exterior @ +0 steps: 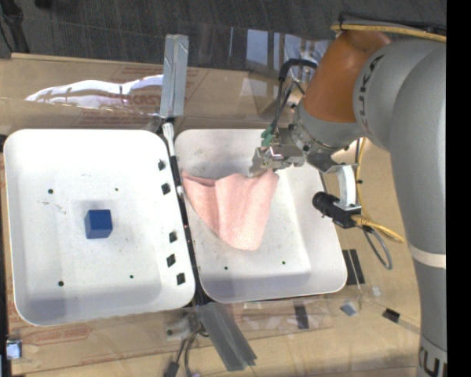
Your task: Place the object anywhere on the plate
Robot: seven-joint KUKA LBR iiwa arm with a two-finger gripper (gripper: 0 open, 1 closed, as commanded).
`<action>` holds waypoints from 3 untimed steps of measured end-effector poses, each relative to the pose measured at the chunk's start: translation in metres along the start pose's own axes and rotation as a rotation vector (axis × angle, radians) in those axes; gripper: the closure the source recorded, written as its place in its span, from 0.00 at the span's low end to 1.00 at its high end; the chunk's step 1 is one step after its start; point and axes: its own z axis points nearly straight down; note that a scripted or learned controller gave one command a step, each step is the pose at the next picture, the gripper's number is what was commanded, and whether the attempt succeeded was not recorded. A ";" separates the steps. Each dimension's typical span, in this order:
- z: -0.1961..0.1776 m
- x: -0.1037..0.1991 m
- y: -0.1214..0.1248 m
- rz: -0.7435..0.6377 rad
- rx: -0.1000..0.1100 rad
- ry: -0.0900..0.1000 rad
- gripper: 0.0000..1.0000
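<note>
Pink cloth [237, 206], a soft, thin-looking fabric, is pinched by one upper corner between the two fingers of my claw [267, 162], which are closed on it. From that corner the cloth drapes down and to the left in a loose tapering fold, its lower end resting on the floor of the right bin [314, 265]. I judge this to be the lift-and-carry step: the grasp is made, the placing is not yet done. I cannot pick out a plate on the bench, so the next move calls for finding it, then raising the limp fabric clear so it does not drag. The right bin is shallow, white, smooth plastic with rounded corners and a few dark specks. Just beside it, the matching left bin [31, 163] holds a small, hard-edged blue cube [98, 223], well apart from the cloth.
</note>
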 end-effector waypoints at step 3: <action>-0.020 0.104 -0.037 -0.819 0.001 -0.001 1.00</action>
